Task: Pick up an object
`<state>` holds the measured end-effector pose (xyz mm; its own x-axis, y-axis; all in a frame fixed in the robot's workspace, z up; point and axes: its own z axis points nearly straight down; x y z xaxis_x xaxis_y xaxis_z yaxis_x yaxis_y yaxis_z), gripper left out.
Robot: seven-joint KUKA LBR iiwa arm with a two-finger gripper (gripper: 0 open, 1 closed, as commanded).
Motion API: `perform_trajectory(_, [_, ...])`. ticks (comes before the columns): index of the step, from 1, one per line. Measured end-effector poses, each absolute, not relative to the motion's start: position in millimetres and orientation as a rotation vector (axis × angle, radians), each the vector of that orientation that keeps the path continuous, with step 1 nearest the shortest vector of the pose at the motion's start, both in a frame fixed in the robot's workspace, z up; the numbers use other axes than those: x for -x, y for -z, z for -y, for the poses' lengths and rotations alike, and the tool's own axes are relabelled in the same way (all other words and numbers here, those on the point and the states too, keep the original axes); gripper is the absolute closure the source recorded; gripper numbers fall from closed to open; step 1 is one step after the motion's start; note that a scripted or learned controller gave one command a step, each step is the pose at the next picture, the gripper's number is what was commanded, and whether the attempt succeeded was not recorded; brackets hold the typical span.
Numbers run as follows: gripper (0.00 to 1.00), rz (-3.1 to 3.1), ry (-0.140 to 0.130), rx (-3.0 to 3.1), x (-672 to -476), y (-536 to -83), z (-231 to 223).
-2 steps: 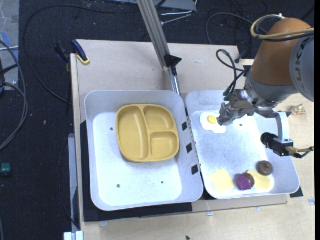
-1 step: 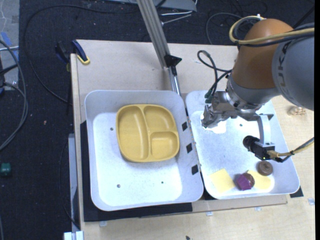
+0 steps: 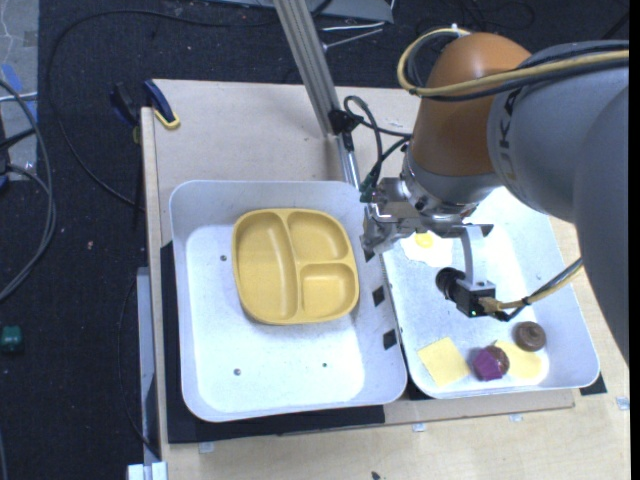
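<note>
My gripper point(image 3: 383, 234) hangs low over the inner left edge of the right bin point(image 3: 570, 313), close to the divider between the two bins. Just to its right lies a flat white piece with a yellow centre point(image 3: 426, 247), partly under the wrist. Toward the bin's front sit a yellow square slab point(image 3: 443, 361), a purple lump point(image 3: 489, 363), a small brown ring-shaped piece point(image 3: 529, 336) and a pale yellow piece point(image 3: 528, 367) behind the purple one. Nothing shows in the gripper's grasp.
The left bin point(image 3: 200, 298) holds a yellow divided plate point(image 3: 296, 265). A black connector on a cable point(image 3: 462, 290) dangles from the arm over the right bin's middle. A metal pole point(image 3: 310, 53) slants up behind the bins.
</note>
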<state>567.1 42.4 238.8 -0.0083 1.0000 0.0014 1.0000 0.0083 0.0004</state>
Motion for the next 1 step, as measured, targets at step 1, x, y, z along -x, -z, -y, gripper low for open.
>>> perform_trajectory(1, [1.0,2.231,0.003,2.21,-566.2,-243.4,-99.4])
